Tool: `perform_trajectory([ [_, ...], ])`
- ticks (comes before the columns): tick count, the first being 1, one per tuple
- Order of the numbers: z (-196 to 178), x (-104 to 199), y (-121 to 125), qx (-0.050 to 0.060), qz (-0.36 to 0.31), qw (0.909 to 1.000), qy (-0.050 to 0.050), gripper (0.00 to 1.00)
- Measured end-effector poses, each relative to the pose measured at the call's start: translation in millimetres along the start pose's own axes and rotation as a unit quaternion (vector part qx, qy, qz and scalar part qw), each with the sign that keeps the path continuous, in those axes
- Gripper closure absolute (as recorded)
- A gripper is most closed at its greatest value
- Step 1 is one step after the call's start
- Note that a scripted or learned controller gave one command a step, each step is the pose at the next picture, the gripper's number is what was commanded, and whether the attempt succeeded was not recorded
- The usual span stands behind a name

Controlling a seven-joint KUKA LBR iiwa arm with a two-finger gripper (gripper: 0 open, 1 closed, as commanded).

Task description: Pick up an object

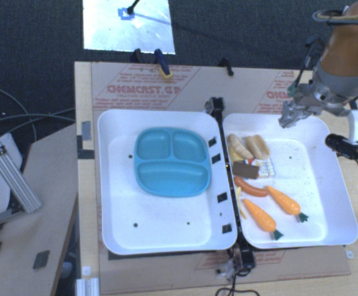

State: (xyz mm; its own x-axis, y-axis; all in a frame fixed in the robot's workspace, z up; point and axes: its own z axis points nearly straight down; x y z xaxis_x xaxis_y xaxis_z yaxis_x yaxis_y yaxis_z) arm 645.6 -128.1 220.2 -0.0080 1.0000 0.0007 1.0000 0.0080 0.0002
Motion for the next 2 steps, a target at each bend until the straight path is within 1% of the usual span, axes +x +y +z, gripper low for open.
perform_trajectory([
  [1,5,59,-2,-0.001,-0.001,1.0000,0.000,1.00],
  [2,5,92,-8,-0.001,0.000,1.0000,0.000,1.00],
])
